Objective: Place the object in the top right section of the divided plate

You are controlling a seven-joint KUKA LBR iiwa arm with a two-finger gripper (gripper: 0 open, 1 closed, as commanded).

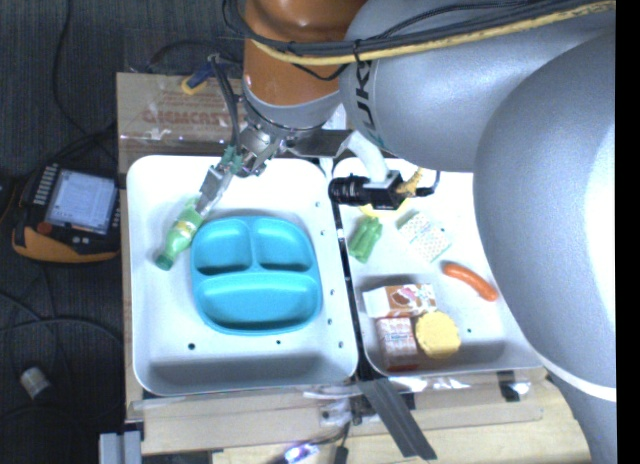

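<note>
Gripper [212, 188] is seen over the upper left of the left bin [150, 352], tilted down-left; whether it is open or closed cannot be told. Green bottle [178, 237] lies just below the gripper tip, tilted, touching the left rim of the blue divided plate [258, 277], outside its sections. In the right bin [500, 337] are noted a second green bottle [364, 238], an orange sausage [470, 280], a dotted packet [427, 238], boxed snacks [400, 317] and a yellow round item [438, 334].
</note>
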